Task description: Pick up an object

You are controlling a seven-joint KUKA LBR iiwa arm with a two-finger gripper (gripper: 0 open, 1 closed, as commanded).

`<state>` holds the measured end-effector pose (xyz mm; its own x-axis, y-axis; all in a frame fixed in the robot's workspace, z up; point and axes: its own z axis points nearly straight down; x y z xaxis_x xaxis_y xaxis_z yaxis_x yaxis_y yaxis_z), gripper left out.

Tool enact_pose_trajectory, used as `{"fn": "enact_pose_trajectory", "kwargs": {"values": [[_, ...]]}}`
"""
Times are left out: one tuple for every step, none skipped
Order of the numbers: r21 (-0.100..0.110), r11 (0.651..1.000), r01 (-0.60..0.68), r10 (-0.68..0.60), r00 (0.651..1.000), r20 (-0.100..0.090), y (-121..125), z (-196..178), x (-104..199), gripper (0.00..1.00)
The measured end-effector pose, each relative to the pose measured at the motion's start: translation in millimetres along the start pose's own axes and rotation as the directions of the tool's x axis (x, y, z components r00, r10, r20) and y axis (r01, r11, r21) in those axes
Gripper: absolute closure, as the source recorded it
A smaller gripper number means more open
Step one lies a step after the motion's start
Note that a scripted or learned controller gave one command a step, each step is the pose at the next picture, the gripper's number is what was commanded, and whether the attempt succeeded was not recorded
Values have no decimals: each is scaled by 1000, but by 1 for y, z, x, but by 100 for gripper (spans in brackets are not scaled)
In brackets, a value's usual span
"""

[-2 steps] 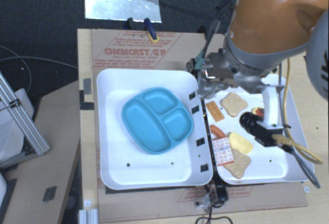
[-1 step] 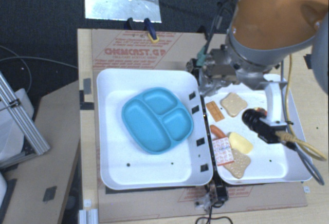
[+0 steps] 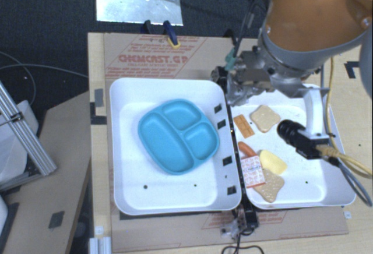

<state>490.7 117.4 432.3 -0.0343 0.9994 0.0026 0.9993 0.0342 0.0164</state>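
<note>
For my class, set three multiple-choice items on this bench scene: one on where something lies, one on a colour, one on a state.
1. Where does the divided plate lie?
A. in the left bin
B. in the right bin
C. on the floor

2. What colour is the plate?
A. red
B. blue
C. green

3. How does the plate sit?
A. flipped over
B. standing on edge
C. flat, compartments up

Answers:
1 A: it rests in the left bin, while the toy food pieces, such as the bread slice, lie in the right bin.
2 B: its whole surface is light blue.
3 C: its three hollows face the camera.
</note>
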Motion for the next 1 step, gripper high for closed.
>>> {"fn": "enact_pose_trajectory", "kwargs": {"values": [[-3,1000,5,-5,1000,0,1,-11,0,100]]}}
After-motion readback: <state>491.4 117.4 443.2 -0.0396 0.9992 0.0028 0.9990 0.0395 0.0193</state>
